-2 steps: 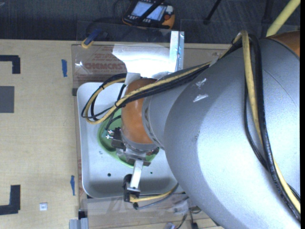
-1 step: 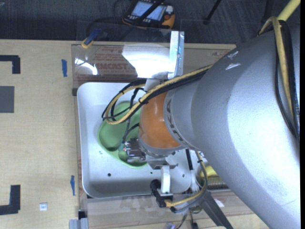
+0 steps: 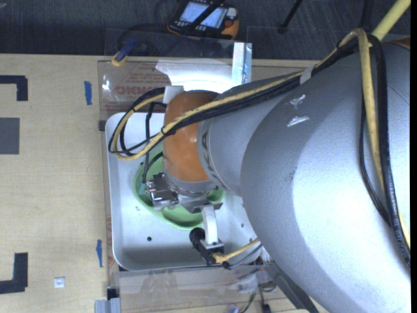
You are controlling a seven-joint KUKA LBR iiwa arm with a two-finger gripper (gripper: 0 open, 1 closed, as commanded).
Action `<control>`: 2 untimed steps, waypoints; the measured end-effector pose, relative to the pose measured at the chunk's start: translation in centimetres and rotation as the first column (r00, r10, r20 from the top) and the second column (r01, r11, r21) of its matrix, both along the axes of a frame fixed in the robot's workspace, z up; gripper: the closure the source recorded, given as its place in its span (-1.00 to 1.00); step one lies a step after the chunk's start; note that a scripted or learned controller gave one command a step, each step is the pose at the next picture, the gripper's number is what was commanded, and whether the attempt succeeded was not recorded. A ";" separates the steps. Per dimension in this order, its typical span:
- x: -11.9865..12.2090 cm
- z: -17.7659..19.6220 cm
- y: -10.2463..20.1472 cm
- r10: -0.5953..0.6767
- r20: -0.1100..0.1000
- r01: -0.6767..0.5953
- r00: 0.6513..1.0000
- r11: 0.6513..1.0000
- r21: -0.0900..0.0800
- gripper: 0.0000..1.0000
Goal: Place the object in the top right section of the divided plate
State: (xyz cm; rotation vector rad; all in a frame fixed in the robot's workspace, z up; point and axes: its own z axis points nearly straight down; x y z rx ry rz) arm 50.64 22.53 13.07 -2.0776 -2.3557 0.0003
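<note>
Arm (image 3: pixel 293 149): hung low over the bin (image 3: pixel 130 240), likely to reach the plate.
Green plate (image 3: pixel 146 204): sat right under the pincer.
Pincer: I could not tell its state.

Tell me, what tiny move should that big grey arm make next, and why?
Probably a short, straight lift. The arm hangs low over the green plate in the white bin, covering most of it, so the plate's sections and any object are hidden. Rising a little would uncover them before anything else.

arm (image 3: pixel 293 142) over white bin (image 3: pixel 124 240) | green plate (image 3: pixel 171 215) mostly hidden | pincer perhaps beneath wrist
</note>
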 end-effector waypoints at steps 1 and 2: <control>0.0 0.0 0.0 0.000 0.000 0.000 1.000 1.000 0.000 -1.00; 0.0 0.9 0.1 0.000 0.000 0.000 1.000 1.000 0.000 1.00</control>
